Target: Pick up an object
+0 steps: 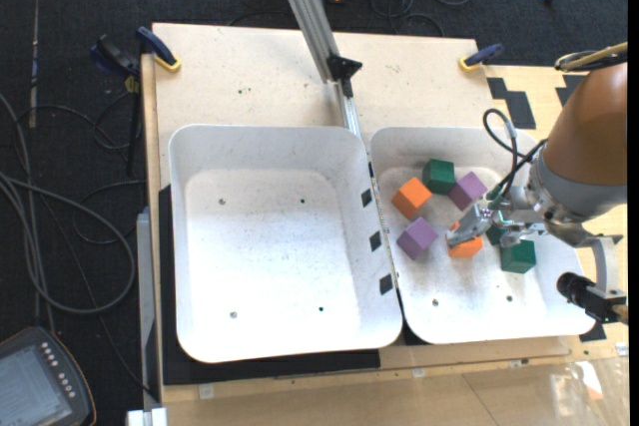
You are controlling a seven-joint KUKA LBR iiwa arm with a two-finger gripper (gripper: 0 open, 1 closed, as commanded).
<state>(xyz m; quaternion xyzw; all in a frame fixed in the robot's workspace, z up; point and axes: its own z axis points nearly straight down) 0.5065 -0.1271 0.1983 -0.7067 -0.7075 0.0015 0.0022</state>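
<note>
1. Left bin (200,165) sits beside the cluttered right bin (439,319).
2. Small orange block (466,245), likely light, rigid foam, lies mid-bin; flat opposite faces suit grasping.
3. Gripper (477,226) hovers at it; finger state cannot be told.

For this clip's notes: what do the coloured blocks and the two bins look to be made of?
The orange block, the green block and the purple block look like matte foam or painted wood: flat, even colour, no shine. The right bin and left bin look like thin moulded white plastic, judging by rounded corners and a slight sheen, with dark speckling.
</note>
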